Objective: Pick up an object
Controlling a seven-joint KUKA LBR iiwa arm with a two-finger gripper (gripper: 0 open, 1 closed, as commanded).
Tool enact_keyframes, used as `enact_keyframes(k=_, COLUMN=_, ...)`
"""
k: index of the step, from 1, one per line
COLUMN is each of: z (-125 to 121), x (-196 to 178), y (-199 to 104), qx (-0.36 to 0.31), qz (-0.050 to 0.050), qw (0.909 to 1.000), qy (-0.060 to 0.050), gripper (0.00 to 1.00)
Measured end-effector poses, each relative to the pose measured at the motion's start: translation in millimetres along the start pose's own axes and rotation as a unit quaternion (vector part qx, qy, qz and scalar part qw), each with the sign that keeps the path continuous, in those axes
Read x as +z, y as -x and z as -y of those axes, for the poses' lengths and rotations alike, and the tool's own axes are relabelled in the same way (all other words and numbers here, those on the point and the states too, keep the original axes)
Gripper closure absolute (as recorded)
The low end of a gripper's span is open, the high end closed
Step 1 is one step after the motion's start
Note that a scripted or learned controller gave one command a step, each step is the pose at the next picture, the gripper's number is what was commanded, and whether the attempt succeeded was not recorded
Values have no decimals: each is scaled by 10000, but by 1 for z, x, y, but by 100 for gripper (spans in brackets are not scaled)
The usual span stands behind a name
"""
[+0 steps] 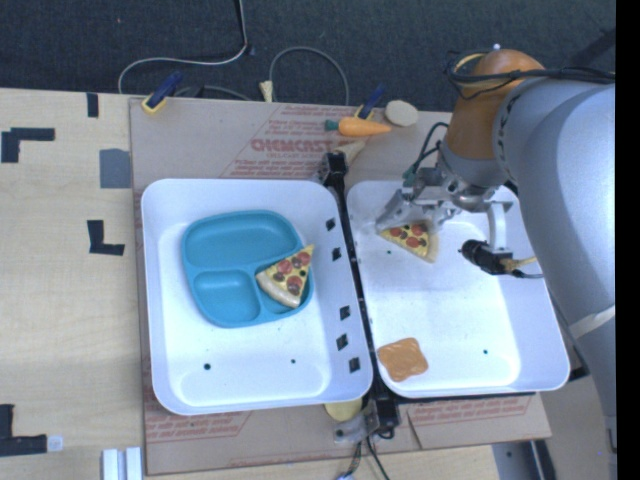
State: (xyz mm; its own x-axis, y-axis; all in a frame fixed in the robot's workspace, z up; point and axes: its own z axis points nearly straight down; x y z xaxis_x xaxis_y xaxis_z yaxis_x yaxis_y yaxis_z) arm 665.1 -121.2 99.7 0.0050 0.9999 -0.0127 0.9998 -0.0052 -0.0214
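Camera view puts a pizza slice (412,238) in the upper part of the right bin (500,348), with the hand (418,206) directly over it and seemingly touching its upper edge. The slice lies just below the metal parts of the hand, tilted, its point toward the lower right. Whether the hand is apart or clamped on the slice I cannot tell, since the wrist and the arm (540,148) cover the tips from this angle.

In my judgement the step in hand is the grasp itself: the hand is down at the slice, and nothing yet shows it lifted clear of the bin floor. The next move calls for a firm closure across the slice's thin body, then a straight rise; a flat piece like this could slip out or stay behind if the grip only catches its rim.

Lower in the same bin, near the front wall, lies a toast piece (402,359), well apart from the hand. Across the divider, the left bin (165,348) holds a blue tray (225,258) with a second slice (288,276) resting on its right edge. Behind the bins, on the worktop (60,298), sit a carrot (362,126) and a pale round thing beside it.
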Motion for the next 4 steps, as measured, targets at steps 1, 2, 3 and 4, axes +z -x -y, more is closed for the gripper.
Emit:
enact_keyframes(k=1, z=0, x=8, y=-3, qx=-16, qz=-5, qw=9999, qy=136, gripper=0)
enact_keyframes(k=2, z=-7, x=7, y=-16, qx=-26, qz=-11, qw=9999, qy=162, gripper=0)
enact_keyframes(k=3, z=-1, x=6, y=-16, qx=-40, qz=-28, qw=9997, qy=221, gripper=0)
enact_keyframes(k=4, z=-1, x=-5, y=-14, qx=-42, qz=-8, qw=9997, qy=227, gripper=100)
